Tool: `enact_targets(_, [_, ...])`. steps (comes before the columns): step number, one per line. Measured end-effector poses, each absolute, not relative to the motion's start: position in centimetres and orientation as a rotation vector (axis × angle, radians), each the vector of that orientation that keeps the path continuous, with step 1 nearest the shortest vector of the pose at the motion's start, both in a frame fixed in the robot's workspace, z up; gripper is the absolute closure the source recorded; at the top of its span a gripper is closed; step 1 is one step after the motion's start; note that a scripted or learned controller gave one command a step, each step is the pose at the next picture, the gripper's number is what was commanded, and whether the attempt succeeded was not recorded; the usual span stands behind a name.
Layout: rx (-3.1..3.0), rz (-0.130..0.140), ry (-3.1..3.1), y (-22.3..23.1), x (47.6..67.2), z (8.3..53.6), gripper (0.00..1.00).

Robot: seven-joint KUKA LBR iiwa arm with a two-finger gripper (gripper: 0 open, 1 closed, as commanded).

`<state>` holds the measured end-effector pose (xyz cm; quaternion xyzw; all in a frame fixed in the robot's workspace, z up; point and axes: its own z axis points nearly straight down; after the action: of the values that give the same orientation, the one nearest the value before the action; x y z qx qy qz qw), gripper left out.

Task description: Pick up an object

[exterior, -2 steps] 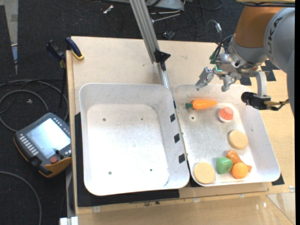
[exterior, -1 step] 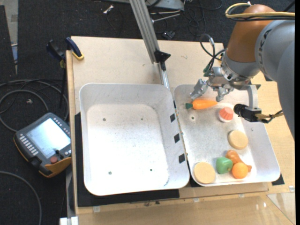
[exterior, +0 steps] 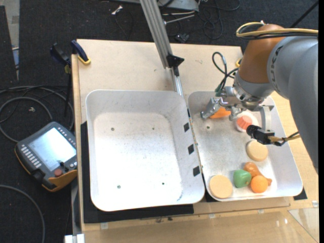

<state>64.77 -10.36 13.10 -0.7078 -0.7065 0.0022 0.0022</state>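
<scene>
Left bin: white, on the bench; nothing to grasp here.
Right bin: holds all candidate objects.
Claw: low at the bin's far end, fingers apart, nothing visibly between them.
Orange piece: just beside the claw, touching or nearly so; likely target.
Other objects: tan disc, green piece, orange ball, near edge.
Step in hand: approach and alignment, judged from position.
Next move: centre fingers over the orange piece, close, lift.

Grey arm w/ orange band, black cables, metal hand.
</scene>
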Motion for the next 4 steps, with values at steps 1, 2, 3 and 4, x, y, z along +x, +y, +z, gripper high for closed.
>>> enact_targets(1, [-2.22,0.004,-2.219,-10.3,64.7,9.3,0.0])
enact_targets(2, [-2.224,-0.001,-2.22,-10.3,64.8,10.6,1.0])
enact_targets(3, [-2.227,-0.006,-2.225,-10.9,65.7,15.5,1.0])
enact_targets(4, [-2.224,-0.007,-2.229,-10.9,65.9,20.9,1.0])
